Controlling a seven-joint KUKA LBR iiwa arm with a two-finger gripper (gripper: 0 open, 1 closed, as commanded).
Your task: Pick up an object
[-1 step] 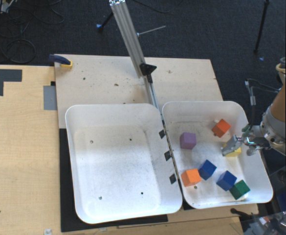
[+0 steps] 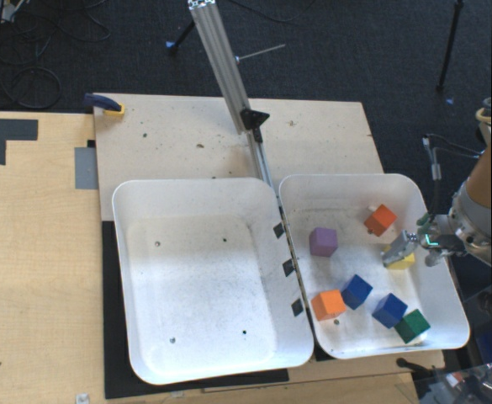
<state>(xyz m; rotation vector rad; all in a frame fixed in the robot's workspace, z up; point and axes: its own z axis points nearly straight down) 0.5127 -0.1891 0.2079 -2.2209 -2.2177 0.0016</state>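
My gripper [image 2: 415, 252] hangs over the right side of the right bin [image 2: 435, 337]. It is open, with its two fingers spread apart. The left finger [image 2: 394, 257] lies across a small yellow block [image 2: 405, 262], which is partly hidden beneath it. Nothing shows clamped between the fingers. An orange block [image 2: 380, 220] sits just up and left of the gripper. A purple block [image 2: 323, 241] rests further left. Lower in the bin lie a blue block [image 2: 357, 291], a second orange block [image 2: 328, 304], another blue block [image 2: 389, 309] and a green block [image 2: 413, 325].
The left bin [image 2: 145, 200] stands beside the right one, with black clips along the shared wall [image 2: 284, 242]. A slanted aluminium post [image 2: 225, 66] rises behind the bins. A small blue and yellow item [image 2: 105, 103] lies at the bench's far left corner.
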